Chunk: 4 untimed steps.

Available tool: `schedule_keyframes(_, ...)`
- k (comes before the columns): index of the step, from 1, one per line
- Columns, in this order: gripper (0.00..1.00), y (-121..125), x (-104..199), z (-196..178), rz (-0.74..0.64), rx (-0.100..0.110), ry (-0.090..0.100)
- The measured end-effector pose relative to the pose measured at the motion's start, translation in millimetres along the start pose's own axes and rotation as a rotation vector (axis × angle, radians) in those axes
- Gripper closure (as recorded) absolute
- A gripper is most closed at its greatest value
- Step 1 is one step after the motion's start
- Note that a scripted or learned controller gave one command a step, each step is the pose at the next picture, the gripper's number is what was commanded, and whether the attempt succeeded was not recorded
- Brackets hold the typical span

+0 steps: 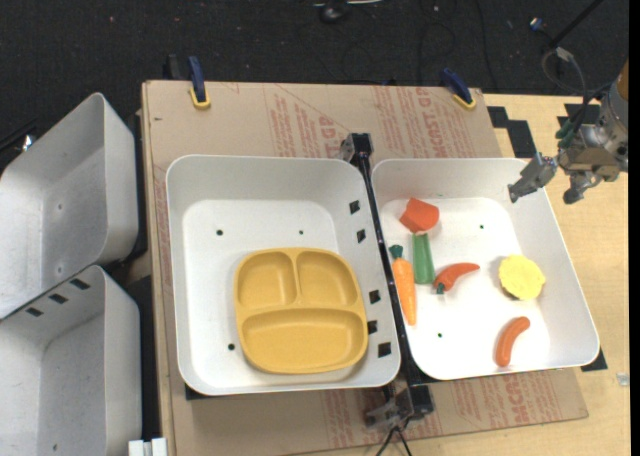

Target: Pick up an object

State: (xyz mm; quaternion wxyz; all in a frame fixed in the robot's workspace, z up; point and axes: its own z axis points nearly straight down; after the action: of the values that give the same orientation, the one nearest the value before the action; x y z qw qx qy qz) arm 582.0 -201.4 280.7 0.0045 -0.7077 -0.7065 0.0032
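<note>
Grey metal wrist with dark cabling, ending in a claw (551, 185) of two dark, slim fingers

You see the gripper (549, 180) spread open over the right bin's (560, 244) upper right rim, holding nothing. In that bin lie a red block (420, 215), a green piece (423, 258), a carrot (404, 289), a chili (456, 275), a yellow piece (522, 277) and a sausage (511, 340). The left bin (200, 244) holds a yellow tray (300, 310).

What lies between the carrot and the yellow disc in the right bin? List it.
In the camera view, between the carrot and the yellow disc lie a green cucumber and a red chili pepper.
</note>
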Motion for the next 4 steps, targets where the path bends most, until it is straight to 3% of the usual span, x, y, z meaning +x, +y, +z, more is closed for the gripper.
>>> schedule_keyframes(1, 0.0, 2, 1, -7, -0.003, -0.011, -0.003)
schedule_keyframes(3, 0.0, -8, 8, 85, -0.001, -0.006, -0.001)
schedule_keyframes(4, 0.0, -2, 1, 137, -0.001, -0.007, -0.001)
